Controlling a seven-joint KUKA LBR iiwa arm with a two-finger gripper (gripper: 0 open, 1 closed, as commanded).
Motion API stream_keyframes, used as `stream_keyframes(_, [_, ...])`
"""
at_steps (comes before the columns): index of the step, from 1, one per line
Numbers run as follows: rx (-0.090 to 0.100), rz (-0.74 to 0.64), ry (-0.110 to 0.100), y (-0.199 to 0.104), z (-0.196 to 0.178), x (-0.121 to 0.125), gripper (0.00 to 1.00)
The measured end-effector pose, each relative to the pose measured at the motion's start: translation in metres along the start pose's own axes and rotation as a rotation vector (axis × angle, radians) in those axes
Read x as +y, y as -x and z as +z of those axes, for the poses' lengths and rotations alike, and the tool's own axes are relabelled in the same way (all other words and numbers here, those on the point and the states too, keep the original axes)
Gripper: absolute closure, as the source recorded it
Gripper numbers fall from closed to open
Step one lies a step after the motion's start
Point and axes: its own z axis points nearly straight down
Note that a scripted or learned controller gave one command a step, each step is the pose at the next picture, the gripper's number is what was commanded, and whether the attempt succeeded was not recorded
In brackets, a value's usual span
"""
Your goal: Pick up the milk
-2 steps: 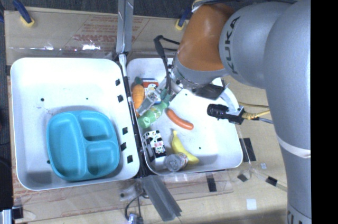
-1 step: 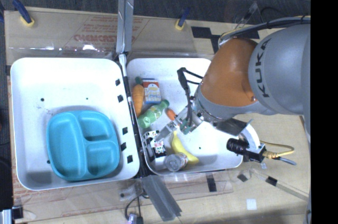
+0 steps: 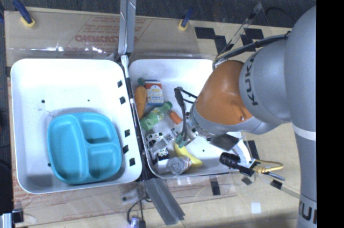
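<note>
The right bin (image 3: 177, 66) holds a heap of small groceries along its left and front sides. A small white carton with black patches (image 3: 156, 145), which looks like the milk, lies near the front left of that bin. A second small carton with a red top and a blue label (image 3: 154, 92) stands further back. My gripper (image 3: 181, 138) hangs low over the heap, just right of the patched carton, its tip among the items. The orange wrist band and grey arm hide the bin's right half. I see nothing lifted.
An orange carrot (image 3: 141, 101), a green bottle (image 3: 155, 116), a yellow banana (image 3: 189, 158) and a grey can (image 3: 177, 166) crowd around the gripper. The left bin (image 3: 32, 82) holds a blue divided plate (image 3: 83, 147). A metal divider (image 3: 127, 22) stands between the bins.
</note>
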Motion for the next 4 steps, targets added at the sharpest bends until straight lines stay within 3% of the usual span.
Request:
stream_keyframes(1, [0.003, -0.006, 0.0, -0.001, -0.011, 0.002, 1.0])
stream_keyframes(2, [0.003, -0.006, 0.0, 0.0, -0.011, 0.001, 0.0])
stream_keyframes(3, [0.009, -0.037, -0.015, -0.085, -0.082, 0.049, 0.0])
stream_keyframes(4, [0.006, 0.054, -0.016, -0.016, -0.082, 0.004, 0.0])
